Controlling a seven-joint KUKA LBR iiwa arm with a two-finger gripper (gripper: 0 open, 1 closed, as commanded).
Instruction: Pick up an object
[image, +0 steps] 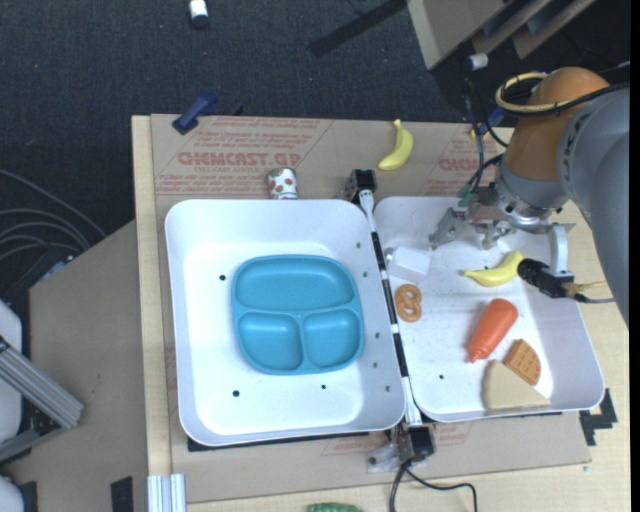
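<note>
While the gripper (470, 222) hovers above the right bin (575, 345), whether it is spread or closed I cannot tell; the yellow banana (496, 271) just beside it looks light, smooth plastic, best pinched across its curved middle

Illumination is even and fairly bright, from overhead. The white bins (190, 300) read near-overexposed, with mild glare on the left bin's rim. Shadows are soft and short, visible beneath the blue divided tray (297, 312) and carrot (491, 329). The dark carpet (80, 60) loses detail. Focus is slightly soft overall, with compression grain.
</note>
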